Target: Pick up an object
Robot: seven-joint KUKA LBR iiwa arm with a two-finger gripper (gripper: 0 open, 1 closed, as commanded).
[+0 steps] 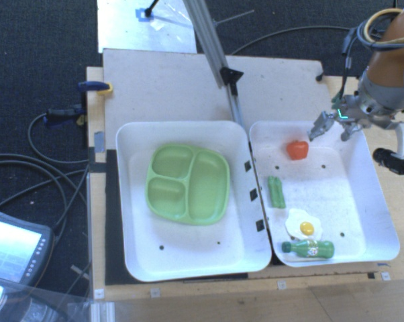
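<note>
Objects for picking all lie in the right bin (380,210), and the nearest of them to the gripper (335,130) is the small red piece (296,149). The gripper hangs over the bin's far right corner with its two fingers spread apart and nothing between them; the left-hand fingertip (316,134) points down and toward the red piece, while the other sits further right, by the bin's far rim. From the midpoint between the fingers, the red piece lies to the view's left and slightly nearer the camera, close by but apart from both fingertips, so the gap is not centred over it. It looks squat and roughly as wide as it is long, so I judge that no particular finger orientation is demanded; a short sideways shift to the left, then a descent, would put it between the fingers.

Further out, a green stick-like piece (276,192) lies along the bin's left wall, its long axis running roughly front to back. Well beyond that, at the near edge, sit a fried-egg toy (303,224) and, just beside it, a green bottle (309,249) lying on its side with its long axis left to right. The left bin (131,247) holds a green divided plate (188,183), well apart from the gripper.
</note>
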